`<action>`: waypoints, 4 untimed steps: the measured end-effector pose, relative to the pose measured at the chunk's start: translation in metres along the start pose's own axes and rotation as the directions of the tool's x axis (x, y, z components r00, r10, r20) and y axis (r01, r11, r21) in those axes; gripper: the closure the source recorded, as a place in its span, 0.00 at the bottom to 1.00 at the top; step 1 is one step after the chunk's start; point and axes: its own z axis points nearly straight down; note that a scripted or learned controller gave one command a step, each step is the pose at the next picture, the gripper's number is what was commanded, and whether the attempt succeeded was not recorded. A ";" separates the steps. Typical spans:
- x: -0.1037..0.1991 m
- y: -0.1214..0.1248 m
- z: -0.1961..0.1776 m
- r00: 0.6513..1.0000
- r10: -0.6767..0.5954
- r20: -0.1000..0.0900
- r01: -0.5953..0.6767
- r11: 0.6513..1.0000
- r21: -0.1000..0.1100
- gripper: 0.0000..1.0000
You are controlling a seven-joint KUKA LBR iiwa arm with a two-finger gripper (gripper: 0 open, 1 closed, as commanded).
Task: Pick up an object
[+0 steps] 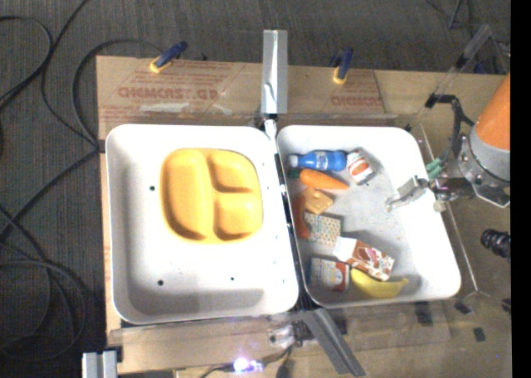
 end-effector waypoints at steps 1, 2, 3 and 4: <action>0.064 0.038 0.122 0.999 0.044 0.001 -0.044 0.999 -0.005 0.00; 0.062 0.119 0.144 0.994 -0.107 -0.015 0.108 0.993 0.044 0.00; 0.044 0.135 0.147 0.991 -0.127 -0.038 0.131 0.986 0.100 0.00; 0.002 0.137 0.145 0.986 0.168 -0.008 -0.167 0.985 0.036 0.00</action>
